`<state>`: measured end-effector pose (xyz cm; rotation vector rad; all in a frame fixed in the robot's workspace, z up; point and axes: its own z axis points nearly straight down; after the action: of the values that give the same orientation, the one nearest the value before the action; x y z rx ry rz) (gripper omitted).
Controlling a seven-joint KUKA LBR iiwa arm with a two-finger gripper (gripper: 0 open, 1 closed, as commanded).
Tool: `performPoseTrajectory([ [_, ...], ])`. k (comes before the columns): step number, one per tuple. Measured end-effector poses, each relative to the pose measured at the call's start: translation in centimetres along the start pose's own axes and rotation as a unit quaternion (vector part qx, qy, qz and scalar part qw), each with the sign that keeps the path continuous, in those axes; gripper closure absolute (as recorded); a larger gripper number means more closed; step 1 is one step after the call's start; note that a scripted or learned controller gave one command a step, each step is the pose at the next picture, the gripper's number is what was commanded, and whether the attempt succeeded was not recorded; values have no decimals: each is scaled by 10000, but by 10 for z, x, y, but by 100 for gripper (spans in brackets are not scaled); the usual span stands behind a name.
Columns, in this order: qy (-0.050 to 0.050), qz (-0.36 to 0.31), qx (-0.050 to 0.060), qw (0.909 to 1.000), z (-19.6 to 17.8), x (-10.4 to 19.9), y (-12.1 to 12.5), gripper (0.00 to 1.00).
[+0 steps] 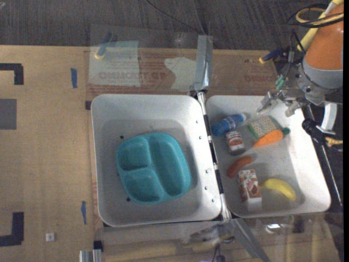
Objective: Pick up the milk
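The milk (pixel 249 188) is a small white carton with red print, lying in the near part of the right bin (pixel 308 162). It rests between a reddish sausage (pixel 240 166) and a yellow banana (pixel 280 189). My gripper (pixel 278 103) hangs over the far edge of the right bin, well beyond the milk and a little to its right. Its two metal fingers (pixel 266 102) stand apart with nothing between them. The orange band of the arm (pixel 326 45) shows at the upper right.
Also in the right bin are a blue bottle (pixel 227 124), a small can (pixel 235 142), a green-edged box (pixel 264 126) and a carrot (pixel 270 138). The left bin (pixel 109 113) holds a teal divided plate (pixel 154 167). Cables run near the arm (pixel 313 15).
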<state>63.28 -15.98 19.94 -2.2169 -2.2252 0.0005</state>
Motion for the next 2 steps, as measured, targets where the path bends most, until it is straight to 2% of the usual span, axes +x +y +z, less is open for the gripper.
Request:
performPoseTrajectory([
  [1,-3,-855,-62,9963,66,46,-59,0],
  [2,-5,-2082,-56,9781,110,58,-112,0],
])
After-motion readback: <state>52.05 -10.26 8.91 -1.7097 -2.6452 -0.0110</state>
